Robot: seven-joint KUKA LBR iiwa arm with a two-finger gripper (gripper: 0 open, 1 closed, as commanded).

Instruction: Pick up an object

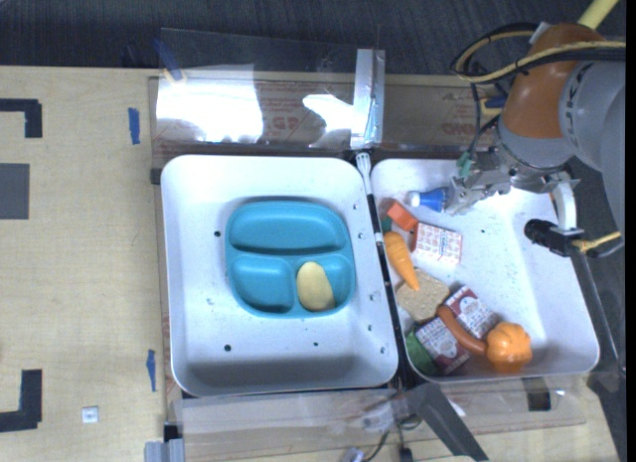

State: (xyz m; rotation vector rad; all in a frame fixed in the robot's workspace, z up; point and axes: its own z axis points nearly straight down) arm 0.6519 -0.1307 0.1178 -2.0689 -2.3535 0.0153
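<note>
My gripper (pixel 469 190) hangs over the upper part of the right bin (pixel 522 266), just right of a small white tube with a blue cap (pixel 429 199). Several items crowd that bin's left side: a red-orange piece (pixel 401 217), a carrot (pixel 400 259), a white box with red print (pixel 438 245), a slice of bread (pixel 425 297), a brown sausage (pixel 459 329) and an orange fruit (pixel 509 345). Nothing is visibly held by the gripper.
The left bin (pixel 189 281) holds a blue divided plate (pixel 268 251) with a yellow fruit (pixel 315 286) in its lower right compartment. A dark printed packet (pixel 442 341) and a green item (pixel 414 351) lie in the right bin's lower left corner. A clear panel (pixel 258 102) stands behind the bins.
</note>
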